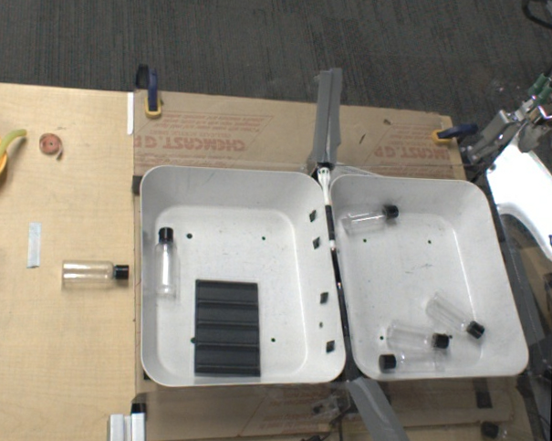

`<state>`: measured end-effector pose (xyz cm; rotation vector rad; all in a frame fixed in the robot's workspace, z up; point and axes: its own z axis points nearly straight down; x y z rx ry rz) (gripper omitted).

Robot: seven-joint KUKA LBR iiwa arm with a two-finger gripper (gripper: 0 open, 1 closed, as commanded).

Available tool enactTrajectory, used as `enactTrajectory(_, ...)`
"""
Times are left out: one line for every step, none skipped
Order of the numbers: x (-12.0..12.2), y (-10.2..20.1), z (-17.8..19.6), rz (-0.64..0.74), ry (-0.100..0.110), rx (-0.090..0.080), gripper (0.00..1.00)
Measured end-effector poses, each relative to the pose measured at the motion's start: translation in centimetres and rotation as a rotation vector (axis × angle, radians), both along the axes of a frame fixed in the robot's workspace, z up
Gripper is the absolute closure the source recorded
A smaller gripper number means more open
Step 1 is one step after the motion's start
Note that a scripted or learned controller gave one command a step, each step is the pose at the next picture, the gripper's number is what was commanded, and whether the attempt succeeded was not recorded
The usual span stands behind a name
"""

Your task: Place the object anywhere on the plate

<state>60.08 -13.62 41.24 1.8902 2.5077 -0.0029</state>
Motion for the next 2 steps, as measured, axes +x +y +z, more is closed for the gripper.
enactTrajectory(4.3, 9.0, 2.8, -0.238, 0.002, -0.001, 0.00)
enactTrajectory(-5.1, 2.2, 2.7, -0.533, 0.002, -0.001, 0.00)
